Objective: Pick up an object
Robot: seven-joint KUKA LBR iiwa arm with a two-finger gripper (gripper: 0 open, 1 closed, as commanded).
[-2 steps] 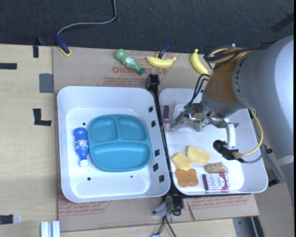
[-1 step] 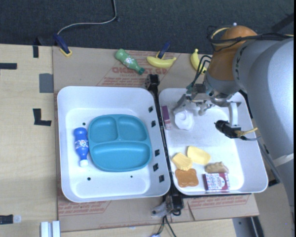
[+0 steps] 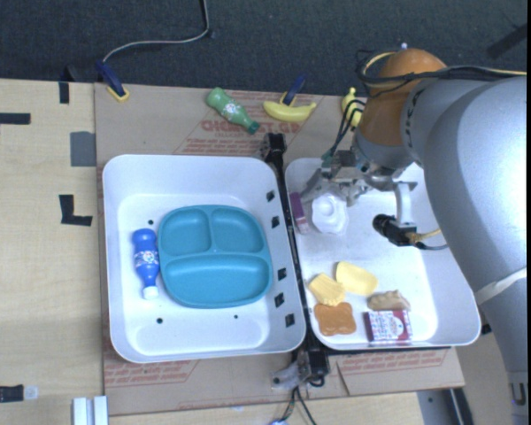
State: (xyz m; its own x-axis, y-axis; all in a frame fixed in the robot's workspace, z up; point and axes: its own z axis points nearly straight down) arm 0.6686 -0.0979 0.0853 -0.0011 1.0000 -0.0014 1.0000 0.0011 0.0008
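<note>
Over the right bin [image 3: 442, 321] my gripper [image 3: 336, 182] hangs low, near the bin's back left corner. It is right above a small white thing [image 3: 329, 215] that sits on the bin floor. I cannot tell what that white thing is, and I cannot tell if my gripper is wide or narrow, because my big grey arm [image 3: 478, 175] and my wrist cover most of it. I cannot see anything held in it. Just left of the white thing, a thin purple thing [image 3: 296, 212] leans by the bin's left wall. Near the front of this bin lie some play foods close together: a pale yellow piece [image 3: 357, 278], a darker yellow piece [image 3: 326, 288] touching it, a brown toast-colored piece [image 3: 335, 320], a small tan lump [image 3: 389, 301], and a red and white packet [image 3: 388, 327] just under the lump. Beside it, the left bin [image 3: 124, 237] holds a blue tray [image 3: 215, 255] with three parts, and a little blue bottle [image 3: 145, 262] lies just left of the tray. Behind the bins, on the brown board, rest a green bottle [image 3: 232, 111] and a yellow banana [image 3: 288, 110], a little apart from each other.
</note>
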